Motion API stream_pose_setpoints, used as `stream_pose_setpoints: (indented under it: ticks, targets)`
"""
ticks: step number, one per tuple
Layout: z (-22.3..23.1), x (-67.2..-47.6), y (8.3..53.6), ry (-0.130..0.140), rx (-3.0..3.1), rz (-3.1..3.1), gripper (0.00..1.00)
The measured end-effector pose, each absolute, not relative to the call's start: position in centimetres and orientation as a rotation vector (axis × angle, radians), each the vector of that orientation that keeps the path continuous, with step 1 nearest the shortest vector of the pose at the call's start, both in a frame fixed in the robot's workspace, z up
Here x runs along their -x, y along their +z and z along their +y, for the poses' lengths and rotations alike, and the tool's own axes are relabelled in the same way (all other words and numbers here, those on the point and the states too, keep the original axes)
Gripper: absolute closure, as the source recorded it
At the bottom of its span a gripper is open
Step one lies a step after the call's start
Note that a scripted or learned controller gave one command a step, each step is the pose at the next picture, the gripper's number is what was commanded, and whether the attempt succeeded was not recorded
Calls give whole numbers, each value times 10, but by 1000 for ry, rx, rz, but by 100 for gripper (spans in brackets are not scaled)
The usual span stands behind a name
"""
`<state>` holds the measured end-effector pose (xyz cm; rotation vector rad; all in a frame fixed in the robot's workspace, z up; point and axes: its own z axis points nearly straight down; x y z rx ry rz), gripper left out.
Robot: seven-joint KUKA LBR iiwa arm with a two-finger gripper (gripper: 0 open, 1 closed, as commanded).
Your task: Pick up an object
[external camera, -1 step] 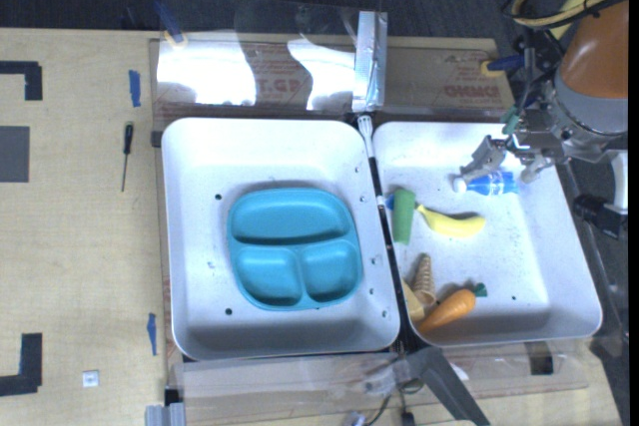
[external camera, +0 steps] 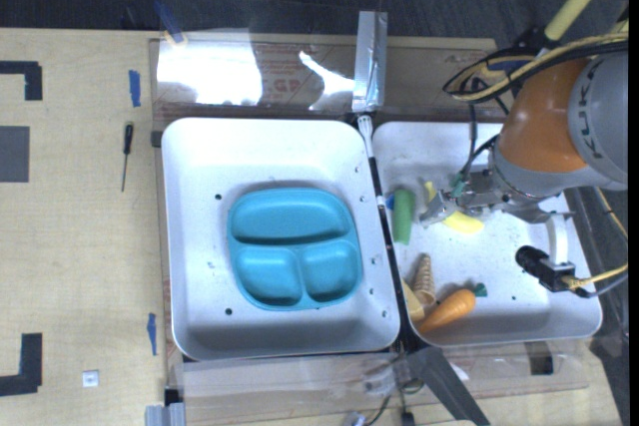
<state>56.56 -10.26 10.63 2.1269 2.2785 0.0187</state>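
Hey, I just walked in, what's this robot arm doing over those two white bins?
The arm is reaching into the right bin from the right, with its gripper low over a small yellow object. Whether it has hold of that object is not clear from this angle. A green object, a carrot and an ice-cream cone toy lie apart in the same bin. The left bin holds a blue divided plate, with the arm nowhere near it.

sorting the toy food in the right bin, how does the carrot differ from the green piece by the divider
The carrot is orange and lies at a slant near the front wall of the right bin, beside a cone-shaped piece. The green piece is green, lies roughly parallel to the divider, further back, and looks less tapered. Both are elongated and rest on the bin floor, apart from the gripper.
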Motion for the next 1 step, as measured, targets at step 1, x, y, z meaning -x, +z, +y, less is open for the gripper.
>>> stream_pose_setpoints:
  ticks: [1]
  targets:
    - [-106,-544,88,8,-2092,2339,0]
